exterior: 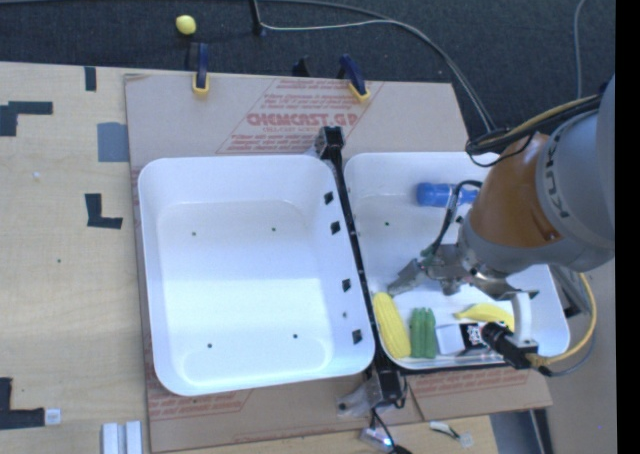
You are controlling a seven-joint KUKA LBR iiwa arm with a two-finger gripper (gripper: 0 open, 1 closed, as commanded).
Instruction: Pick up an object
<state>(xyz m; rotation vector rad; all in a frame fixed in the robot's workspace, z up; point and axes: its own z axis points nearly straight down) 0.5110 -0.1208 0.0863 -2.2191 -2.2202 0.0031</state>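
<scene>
Corn cob (391,323), yellow, lies at the near edge of my right bin (385,174), touching a green block (423,332); a banana (482,314) sits beyond. My hand (412,272) hovers spread and empty above (close quarters): closing could catch two things, or slip.

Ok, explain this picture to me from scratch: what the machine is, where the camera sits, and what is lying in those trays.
One camera looks down at a slant on a bench. The grey machine with an orange band is a robot arm reaching in from the right; its job is to pick something up. Its gripper hangs low over the right white bin; I see nothing clearly held in it. That bin holds a blue cylinder near the back and, at the front, a yellow corn cob, a green ridged piece beside it, and a yellow banana-like piece. The left white bin sits beside it. Both rest on cardboard.
</scene>
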